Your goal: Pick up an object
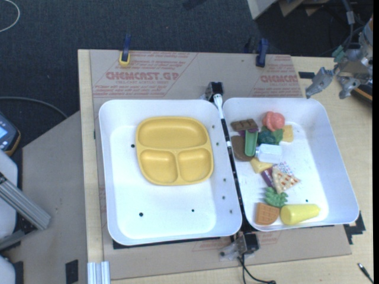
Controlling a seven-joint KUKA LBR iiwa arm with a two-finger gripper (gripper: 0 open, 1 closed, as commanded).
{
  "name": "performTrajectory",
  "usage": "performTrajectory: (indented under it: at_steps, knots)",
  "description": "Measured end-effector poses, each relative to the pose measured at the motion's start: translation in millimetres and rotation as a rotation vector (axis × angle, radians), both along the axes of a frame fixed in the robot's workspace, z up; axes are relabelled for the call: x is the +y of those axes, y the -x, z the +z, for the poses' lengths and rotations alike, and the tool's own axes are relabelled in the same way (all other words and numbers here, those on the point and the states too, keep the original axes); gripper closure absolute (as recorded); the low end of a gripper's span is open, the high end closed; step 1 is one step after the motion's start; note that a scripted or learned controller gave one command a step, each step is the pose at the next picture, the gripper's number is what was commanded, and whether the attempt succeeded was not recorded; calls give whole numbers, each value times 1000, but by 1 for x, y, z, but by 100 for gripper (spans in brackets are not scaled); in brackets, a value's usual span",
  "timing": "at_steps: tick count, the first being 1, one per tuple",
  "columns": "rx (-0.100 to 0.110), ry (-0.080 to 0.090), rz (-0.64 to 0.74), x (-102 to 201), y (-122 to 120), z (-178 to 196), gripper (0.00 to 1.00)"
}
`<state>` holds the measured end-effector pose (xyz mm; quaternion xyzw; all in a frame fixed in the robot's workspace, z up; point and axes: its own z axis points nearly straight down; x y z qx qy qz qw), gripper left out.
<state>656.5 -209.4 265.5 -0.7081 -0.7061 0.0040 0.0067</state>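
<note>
The right bin [331,152] holds several toy foods bunched along its left half. Among them are a pink-red piece [273,120], a brown chocolate bar [243,125], a green stick [251,142], a pizza slice [285,180], a waffle [266,214] and a yellow lemon-like piece [299,213]. My gripper [331,86] hangs beyond the bin's far right corner, outside its rim and well away from the toys. It is open, with nothing between its grey fingers [317,83].
A yellow divided plate [174,149] lies in the left bin [118,188]. Two clamps [125,52] [260,52] grip the board's far edge. Bare white floor fills the right bin's right half.
</note>
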Motion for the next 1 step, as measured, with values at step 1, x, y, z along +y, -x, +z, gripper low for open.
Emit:
performTrajectory:
  at_steps: [1]
  knots:
    - [-14,3,3,1,-2,9,0]
